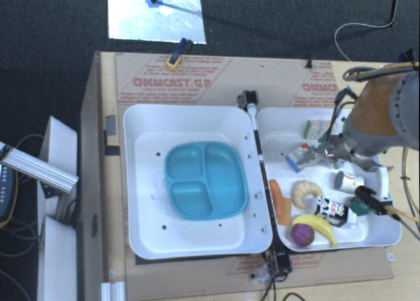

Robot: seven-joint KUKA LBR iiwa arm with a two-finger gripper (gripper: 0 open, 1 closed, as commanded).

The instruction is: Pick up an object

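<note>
My gripper [323,151] hangs low over the middle of the right bin [282,119], reaching in from the right under the grey wrist with the orange band. A small blue and silver object [297,158] lies just to its left, close to or touching it; I cannot tell which. Nearer the front lie a croissant [306,192], an orange carrot [281,202], a yellow banana [317,225], a purple round fruit [302,234] and a black and white toy [330,208]. A speckled packet [316,128] sits near the back wall.
The left bin [147,129] holds a blue divided plate [205,180] at its middle. A black divider rail [258,142] runs between the bins. A white cylinder [349,180] rests right of the croissant, under the wrist.
</note>
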